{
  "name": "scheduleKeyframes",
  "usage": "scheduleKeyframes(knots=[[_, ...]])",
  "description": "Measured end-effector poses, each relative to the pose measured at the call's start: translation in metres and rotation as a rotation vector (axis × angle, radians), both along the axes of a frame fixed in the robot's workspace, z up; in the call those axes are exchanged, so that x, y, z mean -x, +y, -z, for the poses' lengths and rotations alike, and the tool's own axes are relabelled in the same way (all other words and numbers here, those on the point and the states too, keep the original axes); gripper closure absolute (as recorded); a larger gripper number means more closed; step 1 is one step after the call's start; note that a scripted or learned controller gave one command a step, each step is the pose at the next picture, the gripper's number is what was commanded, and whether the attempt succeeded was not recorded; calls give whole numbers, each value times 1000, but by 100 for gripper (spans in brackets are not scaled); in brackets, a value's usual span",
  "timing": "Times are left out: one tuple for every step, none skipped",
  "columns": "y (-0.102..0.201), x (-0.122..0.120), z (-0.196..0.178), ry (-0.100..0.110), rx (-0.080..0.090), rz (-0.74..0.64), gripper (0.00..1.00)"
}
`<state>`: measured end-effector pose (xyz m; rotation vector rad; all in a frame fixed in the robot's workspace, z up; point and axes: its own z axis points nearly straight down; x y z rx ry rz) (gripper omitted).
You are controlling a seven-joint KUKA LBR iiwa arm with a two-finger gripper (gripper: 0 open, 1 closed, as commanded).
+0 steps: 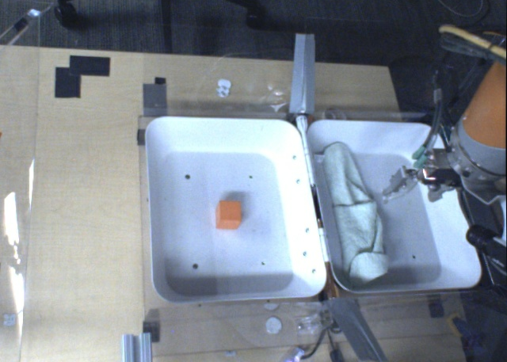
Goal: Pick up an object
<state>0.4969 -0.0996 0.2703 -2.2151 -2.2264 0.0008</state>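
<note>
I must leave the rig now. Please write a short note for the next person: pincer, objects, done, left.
Pincer: over the right bin, nothing between its fingers; open or shut is not clear.
Objects: orange cube lies mid-floor in the left bin; pale rolled cloth lies along the right bin's left side, just left of the pincer.
Done: nothing picked yet.
Left: grasp one object and lift it.
</note>
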Motion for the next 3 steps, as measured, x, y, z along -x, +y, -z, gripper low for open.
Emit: scheduleKeyframes(knots=[[-1, -15, 178, -13, -2, 190, 0], [0, -19, 167, -20, -3, 187, 100], [40, -42, 87, -1, 0, 69, 100]])
